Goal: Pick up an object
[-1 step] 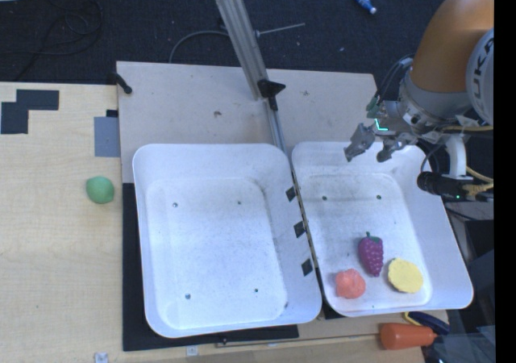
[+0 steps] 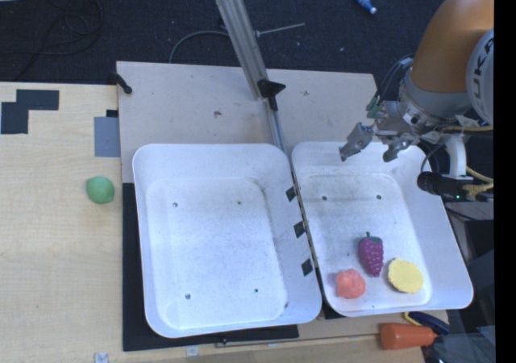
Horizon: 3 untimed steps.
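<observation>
Jaws spread wide and holding nothing, gripper (image 2: 372,148) poised over the right bin (image 2: 439,228) at its far edge, purple grape bunch (image 2: 370,254), orange-pink fruit (image 2: 350,283) and yellow piece (image 2: 405,275) clustered near its front, left bin (image 2: 153,192) beside it, green ball (image 2: 100,189) on the bench at left

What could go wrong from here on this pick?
1. The purple fruit, orange fruit and yellow piece sit close together in the right bin, so the open hand may nudge a neighbour or catch two.
2. They lie near the bin's front wall, which could block a finger.
3. The hand hangs over the far rim, a long descent away; a small aim error likely misses.
</observation>
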Each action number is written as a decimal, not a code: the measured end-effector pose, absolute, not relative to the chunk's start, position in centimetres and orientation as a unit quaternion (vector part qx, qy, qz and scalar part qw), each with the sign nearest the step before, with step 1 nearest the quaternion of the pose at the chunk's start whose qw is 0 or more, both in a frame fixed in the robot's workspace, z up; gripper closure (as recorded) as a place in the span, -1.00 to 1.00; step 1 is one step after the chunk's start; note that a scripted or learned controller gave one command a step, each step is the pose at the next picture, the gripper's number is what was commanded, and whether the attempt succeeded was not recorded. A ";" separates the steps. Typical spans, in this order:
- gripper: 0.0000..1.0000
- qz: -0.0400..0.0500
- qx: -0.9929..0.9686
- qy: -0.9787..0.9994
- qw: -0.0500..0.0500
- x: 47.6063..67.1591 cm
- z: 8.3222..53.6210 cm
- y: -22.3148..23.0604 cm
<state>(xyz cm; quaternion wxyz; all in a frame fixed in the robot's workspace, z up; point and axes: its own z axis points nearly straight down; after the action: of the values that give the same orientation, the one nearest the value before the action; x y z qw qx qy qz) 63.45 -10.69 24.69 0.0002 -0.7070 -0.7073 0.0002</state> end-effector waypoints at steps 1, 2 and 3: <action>-1.00 0.002 -0.707 -0.707 0.002 64.3 19.3 -10.9; -1.00 0.002 -0.707 -0.707 0.002 64.3 14.0 -9.9; -1.00 0.001 -0.707 -0.707 0.000 64.3 9.0 -9.9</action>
<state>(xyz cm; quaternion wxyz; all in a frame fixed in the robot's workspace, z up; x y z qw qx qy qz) 64.25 -9.86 9.02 0.0005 -0.7068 -0.7074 0.0006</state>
